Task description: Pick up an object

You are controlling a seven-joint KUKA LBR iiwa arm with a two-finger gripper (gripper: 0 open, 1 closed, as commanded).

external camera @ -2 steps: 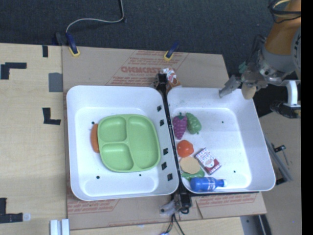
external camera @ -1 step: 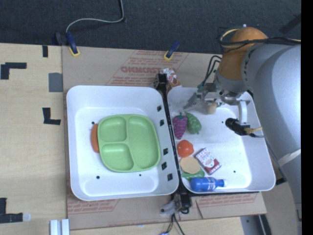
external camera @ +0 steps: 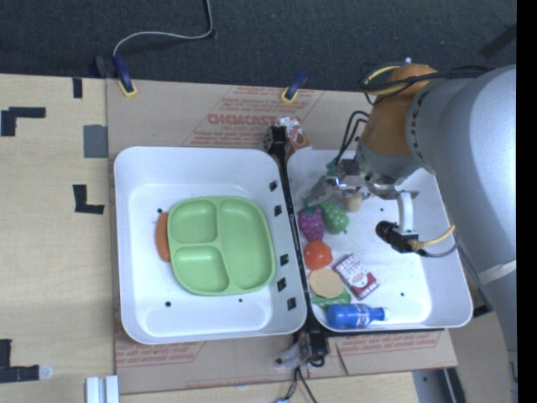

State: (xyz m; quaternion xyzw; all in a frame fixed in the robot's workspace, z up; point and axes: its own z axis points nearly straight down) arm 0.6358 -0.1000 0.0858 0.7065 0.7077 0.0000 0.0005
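My gripper hangs low over the back left part of the right bin, under the orange-banded wrist. Just in front of it lie a bunch of purple grapes and a green toy. A small beige piece sits right beside the gripper. Farther forward lie an orange-red ball, a red and white packet, a tan disc and a blue bottle. I see nothing held.
The left bin holds a green divided plate with an orange object at its left edge. A small brown and white packet sits at the back end of the black divider. A black cable connector hangs over the right bin.
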